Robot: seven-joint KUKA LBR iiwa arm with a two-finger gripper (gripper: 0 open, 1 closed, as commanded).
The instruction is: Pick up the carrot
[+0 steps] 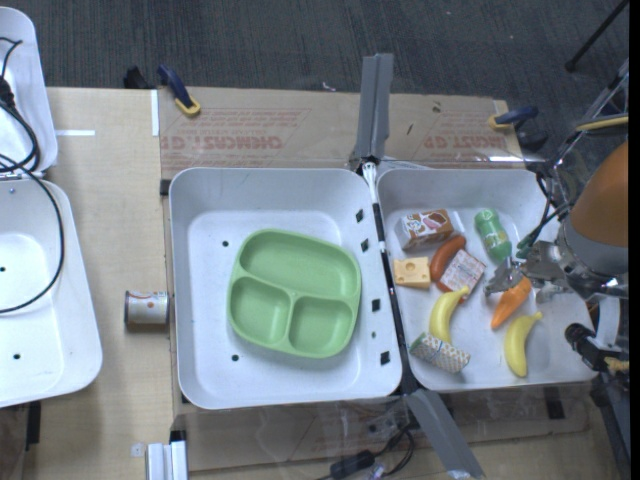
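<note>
The carrot point(510, 303) lies in the right bin point(440, 183), near its right side, slanting from upper right down to lower left. A banana point(519, 343) sits just below it, a second banana point(446, 313) lies to its left, and a red-and-white packet point(461, 268) is close by on the upper left. A green bottle point(491, 233) stands further up the bin, with a cheese block point(411, 272) and a brown packet point(427, 228) beyond.

The hand point(522, 271) is low over the carrot's upper end, right at it, but I cannot tell from this slant how far it is open or whether it has hold of anything; the metal parts blur into the carrot top.

By my reading, the step in hand is the grasp itself: the arm is down at the carrot and nothing looks lifted yet. The next move calls for closing squarely across the carrot's width, clear of the nearby banana, then a straight lift.

The left bin point(190, 268) on the counter point(110, 168) holds a green tray point(295, 293).
</note>
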